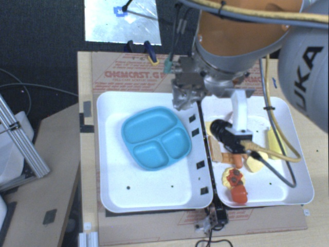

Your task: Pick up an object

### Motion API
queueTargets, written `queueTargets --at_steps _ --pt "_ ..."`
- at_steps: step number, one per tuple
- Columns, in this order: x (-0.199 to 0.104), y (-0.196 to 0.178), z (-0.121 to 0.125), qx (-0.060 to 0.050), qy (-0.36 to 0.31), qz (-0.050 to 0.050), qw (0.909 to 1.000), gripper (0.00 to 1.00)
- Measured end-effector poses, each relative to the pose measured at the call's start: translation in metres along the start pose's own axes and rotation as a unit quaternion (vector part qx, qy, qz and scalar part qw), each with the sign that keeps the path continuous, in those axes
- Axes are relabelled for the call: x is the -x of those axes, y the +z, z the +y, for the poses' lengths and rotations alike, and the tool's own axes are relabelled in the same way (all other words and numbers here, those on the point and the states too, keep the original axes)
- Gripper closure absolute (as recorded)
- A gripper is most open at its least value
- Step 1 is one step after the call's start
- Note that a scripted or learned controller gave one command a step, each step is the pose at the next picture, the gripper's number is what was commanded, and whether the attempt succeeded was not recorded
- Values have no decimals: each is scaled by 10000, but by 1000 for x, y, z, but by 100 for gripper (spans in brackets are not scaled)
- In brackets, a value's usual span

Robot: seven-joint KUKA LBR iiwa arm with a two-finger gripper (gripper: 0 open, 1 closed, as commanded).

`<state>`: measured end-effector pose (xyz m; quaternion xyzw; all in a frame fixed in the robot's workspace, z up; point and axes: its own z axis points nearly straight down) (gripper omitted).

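**Camera view.** The surface (56, 138) carries two white bins side by side, the left bin (110, 189) and the right bin (295, 187), which meet along a central divider. The arm (247, 30) reaches in from the right. Its grey metal wrist end (186, 90) hangs above the far end of the divider. Whether the jaws are wide or narrow cannot be told.

A blue divided plate (157, 138) lies flat near the middle of the left bin.

The right bin holds the small items:
- a red piece (239, 194) near the front wall
- a yellow spotted piece (232, 176) just behind it, touching
- a pale yellow piece (254, 163) beside them
- a yellow bar (273, 140) nearer the right wall
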<state>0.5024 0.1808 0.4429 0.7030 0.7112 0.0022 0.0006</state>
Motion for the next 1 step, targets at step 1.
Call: queueTargets --at_steps 1 --pt "0 -11 1 9 -31 3 10000 100"
